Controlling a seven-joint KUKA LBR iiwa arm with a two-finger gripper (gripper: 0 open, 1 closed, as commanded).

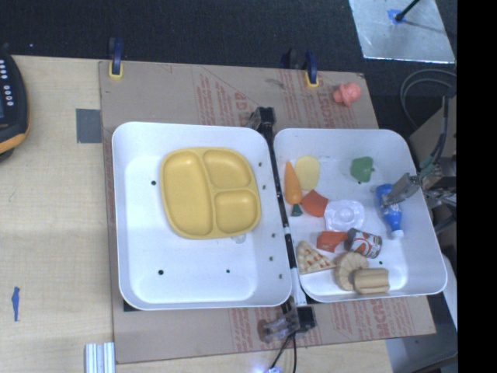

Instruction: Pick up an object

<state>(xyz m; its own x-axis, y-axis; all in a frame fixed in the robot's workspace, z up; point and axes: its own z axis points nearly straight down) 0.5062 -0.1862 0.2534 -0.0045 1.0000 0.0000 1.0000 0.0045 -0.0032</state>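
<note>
The right bin [404, 150] holds several small items: an orange carrot [292, 183], a yellow piece [308, 171], a green pepper [361, 169], a red piece [314, 203], a clear cup [344, 212], a can [363, 244], a waffle slice [312, 258], a cookie [349, 266] and a bread roll [370, 280]. A blue and white bottle [390, 210] lies by the bin's right wall. My gripper [404, 185] reaches in from the right edge, its grey tip just above the bottle's upper end. I cannot see whether it touches the bottle.
The left bin [140, 278] carries a yellow divided plate [210, 191]. A pink toy [347, 92] lies outside the bins at the back right. A dark device [12, 99] sits at the bench's left edge. Clamps hold the cardboard base.
</note>
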